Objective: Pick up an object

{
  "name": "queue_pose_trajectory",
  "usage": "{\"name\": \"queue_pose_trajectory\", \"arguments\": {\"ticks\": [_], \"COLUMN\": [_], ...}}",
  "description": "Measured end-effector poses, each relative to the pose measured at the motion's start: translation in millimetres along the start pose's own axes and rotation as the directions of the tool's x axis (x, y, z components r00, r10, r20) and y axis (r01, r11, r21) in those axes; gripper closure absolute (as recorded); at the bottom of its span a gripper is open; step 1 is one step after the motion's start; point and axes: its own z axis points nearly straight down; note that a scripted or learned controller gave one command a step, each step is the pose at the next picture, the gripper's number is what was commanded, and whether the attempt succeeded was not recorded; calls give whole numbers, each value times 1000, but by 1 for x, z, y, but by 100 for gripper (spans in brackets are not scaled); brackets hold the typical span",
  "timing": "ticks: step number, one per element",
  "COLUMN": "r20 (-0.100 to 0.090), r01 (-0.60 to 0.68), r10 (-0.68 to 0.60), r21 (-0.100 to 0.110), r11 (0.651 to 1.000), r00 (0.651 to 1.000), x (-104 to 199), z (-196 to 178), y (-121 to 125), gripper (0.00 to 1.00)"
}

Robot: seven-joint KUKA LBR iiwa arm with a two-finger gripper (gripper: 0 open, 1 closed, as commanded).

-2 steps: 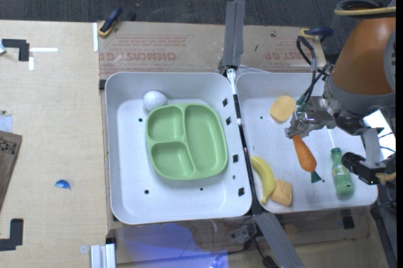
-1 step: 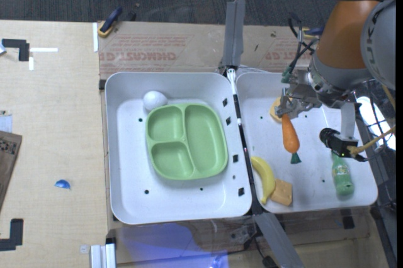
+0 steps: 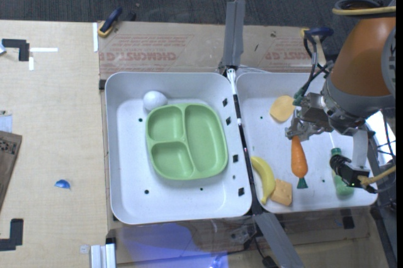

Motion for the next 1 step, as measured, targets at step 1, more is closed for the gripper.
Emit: {"name": "queue_pose_trajectory", "arguments": {"ticks": [1], "r20": [1], "r01": [-16], "r10": [16], "r21": [-1], "r11": [1000], "r00": [1000], "x": [17], "z": [27], "y": [56], "gripper": [100]}}
